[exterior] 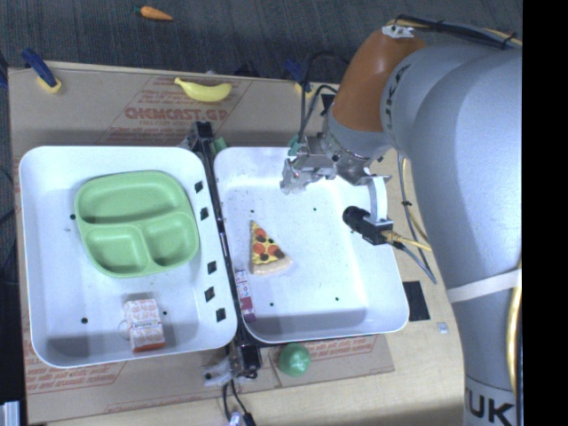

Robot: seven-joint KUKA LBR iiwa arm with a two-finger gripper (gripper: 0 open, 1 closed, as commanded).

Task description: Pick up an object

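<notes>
While the arm leans in from 3 o'clock, these lines run largest to smallest.
Arm [444, 149]: grey with an orange band, covering the right bin's 2 o'clock corner.
Right bin [355, 304]: white, just beside the left bin [44, 238].
Green tray [135, 220]: sits in the left bin, toward 12 o'clock.
Jaws [297, 174]: above the right bin's 12 o'clock rim; their opening cannot be told, nothing visibly held.
Pizza slice [265, 249]: lies in the right bin toward 9 o'clock.
Packet [143, 323]: at 6 o'clock in the left bin.
Banana [203, 88]: on the worktop, 12 o'clock.
Green ball [294, 359]: on the worktop, 6 o'clock.
</notes>
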